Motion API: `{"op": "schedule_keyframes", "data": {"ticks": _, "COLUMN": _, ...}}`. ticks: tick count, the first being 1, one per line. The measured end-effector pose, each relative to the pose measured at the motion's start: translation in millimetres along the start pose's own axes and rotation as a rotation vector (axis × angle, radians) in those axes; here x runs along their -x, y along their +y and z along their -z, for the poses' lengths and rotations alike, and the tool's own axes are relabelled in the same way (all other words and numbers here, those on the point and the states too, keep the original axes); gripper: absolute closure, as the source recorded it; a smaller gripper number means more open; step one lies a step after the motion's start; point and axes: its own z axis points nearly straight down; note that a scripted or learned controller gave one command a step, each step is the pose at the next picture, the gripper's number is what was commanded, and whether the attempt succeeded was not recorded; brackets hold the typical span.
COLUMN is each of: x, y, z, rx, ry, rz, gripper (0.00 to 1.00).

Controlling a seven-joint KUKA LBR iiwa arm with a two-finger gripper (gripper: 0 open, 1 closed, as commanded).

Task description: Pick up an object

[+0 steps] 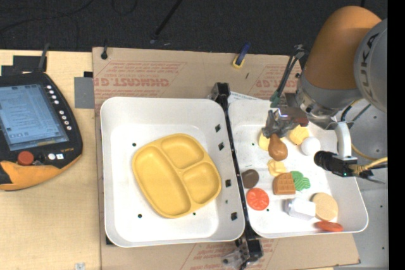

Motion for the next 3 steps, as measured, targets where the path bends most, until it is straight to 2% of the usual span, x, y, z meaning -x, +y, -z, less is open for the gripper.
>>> {"op": "schedule_keyframes", "data": {"ticks": 1, "x": -35, "y": -27, "z": 0, "rx": -0.001, "ry": -0.001, "rz": -0.001, "gripper": 1.0}}
{"op": "schedule_keyframes", "data": {"ticks": 3, "x": -134, "y": -93, "z": -3, "rx": -0.002, "ry": -0.001, "rz": 0.001, "gripper": 1.0}}
